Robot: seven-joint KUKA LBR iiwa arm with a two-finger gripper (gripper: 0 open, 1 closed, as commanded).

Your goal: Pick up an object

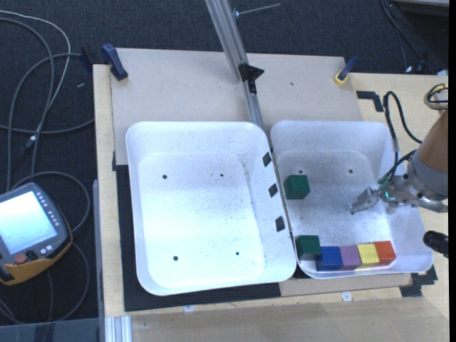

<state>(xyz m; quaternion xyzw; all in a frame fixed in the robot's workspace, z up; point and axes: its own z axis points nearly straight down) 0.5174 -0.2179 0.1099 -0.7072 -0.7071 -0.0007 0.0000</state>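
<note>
Jaws [361, 202] low in right bin [324, 130], parted narrowly, holding nothing. Nearest target: lone green cube [296, 187], lying to the jaws' left in the picture, well apart, near the bin's inner wall. Row of cubes [347, 254] along front wall.

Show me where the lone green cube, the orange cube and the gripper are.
lone green cube [296, 187]: camera view, top face.
orange cube [385, 251]: camera view, top face.
gripper [358, 203]: camera view, between fingertips.

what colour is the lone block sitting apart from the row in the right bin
Green. The lone block shows clearly in the camera view.
</note>
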